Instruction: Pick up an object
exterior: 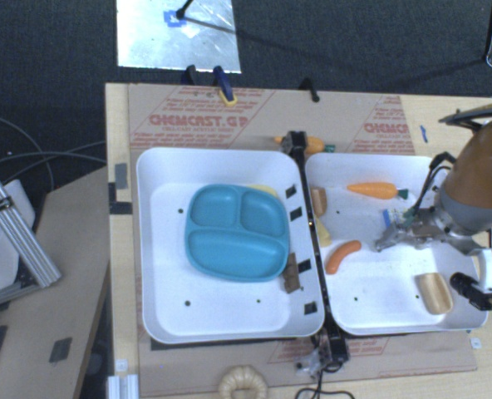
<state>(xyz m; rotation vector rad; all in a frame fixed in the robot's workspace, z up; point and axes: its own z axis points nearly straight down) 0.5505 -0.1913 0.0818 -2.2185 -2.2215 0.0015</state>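
The arm [479, 181] is cut off at right; whether its jaws are apart can't be told.

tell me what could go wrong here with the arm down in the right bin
1. The gripper sits on bare bin floor between the sausage and the carrot, so a close there may catch nothing.
2. The sausage lies near the divider between the bins; a push could wedge it against that wall.
3. The bread piece lies beside the wrist, and a sweep of the arm could knock it toward the right bin rim.
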